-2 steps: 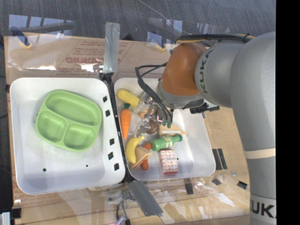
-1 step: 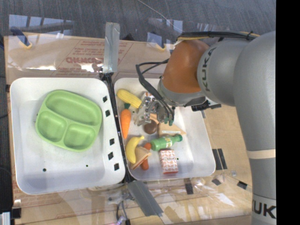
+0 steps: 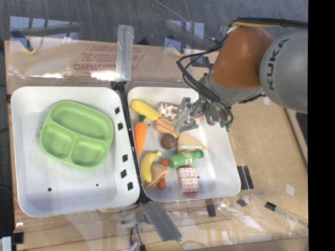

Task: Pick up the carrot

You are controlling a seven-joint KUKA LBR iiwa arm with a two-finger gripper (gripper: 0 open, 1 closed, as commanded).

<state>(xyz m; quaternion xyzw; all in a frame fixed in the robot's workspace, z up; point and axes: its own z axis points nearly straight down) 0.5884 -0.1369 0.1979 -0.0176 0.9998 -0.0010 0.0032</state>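
The carrot (image 3: pixel 140 137) is orange with a small green top. It lies lengthwise along the left wall of the right bin (image 3: pixel 230 166), just below a yellow corn cob (image 3: pixel 144 110). My gripper (image 3: pixel 186 122) hangs over the upper middle of that bin, above a hot dog bun (image 3: pixel 164 126) and a sandwich wedge (image 3: pixel 189 142). That puts it roughly a hand's width right of the carrot. It looks open, with nothing between its fingers.
The right bin also holds a brown ball (image 3: pixel 167 141), a green bottle (image 3: pixel 186 159), a banana (image 3: pixel 148 164), a red box (image 3: pixel 188 181) and a can (image 3: pixel 167 109). In the left bin (image 3: pixel 26 192) sits a green divided plate (image 3: pixel 77 134).
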